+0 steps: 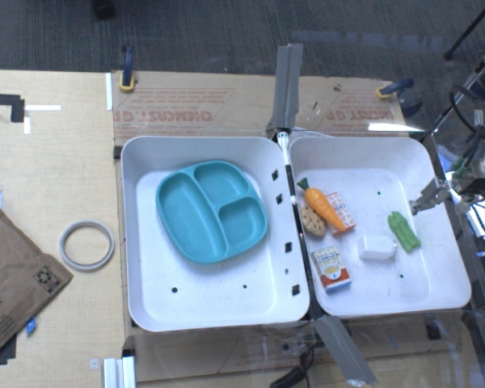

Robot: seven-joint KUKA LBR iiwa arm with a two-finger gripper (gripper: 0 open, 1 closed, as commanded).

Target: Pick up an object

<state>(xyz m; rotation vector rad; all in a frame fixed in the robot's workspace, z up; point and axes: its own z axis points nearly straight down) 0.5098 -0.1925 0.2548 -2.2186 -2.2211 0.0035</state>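
The right bin (436, 285) holds several small objects. An orange toy carrot (323, 207) lies at its left, across a brown cookie-like piece (313, 221) and a small red-and-white packet (343, 213). Nearer the front sits an orange-and-white carton (332, 267), with a white block (377, 249) to its right. A green pickle-shaped piece (403, 231) lies at the right. My gripper (431, 196) hangs over the bin's right rim, just up and right of the green piece and apart from it. Nothing is seen in its grasp.
The left bin (145, 297) holds a teal divided plate (212, 211). A roll of tape (86, 244) and a cardboard box (12, 285) lie on the bench to the left. A grey post (287, 83) stands behind the seam between the bins.
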